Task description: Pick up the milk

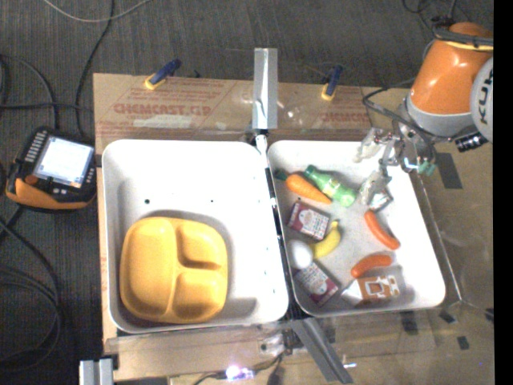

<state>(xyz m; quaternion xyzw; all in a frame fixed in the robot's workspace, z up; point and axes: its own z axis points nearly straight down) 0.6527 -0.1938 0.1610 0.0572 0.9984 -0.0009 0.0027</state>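
Observation:
Several small cartons lie in the right bin. One is dark maroon and sits left of centre. A second maroon carton lies near the front. A brown and white carton lies at the front right; I cannot tell which of them is the milk. My gripper hangs over the bin's right half, above the upper end of a red sausage and right of a green bottle. It is apart from all the cartons, and I see nothing held in it.
The right bin also holds a carrot, a banana, a white egg and a second sausage. A yellow divided tray lies in the left bin. A pendant sits left of the bench.

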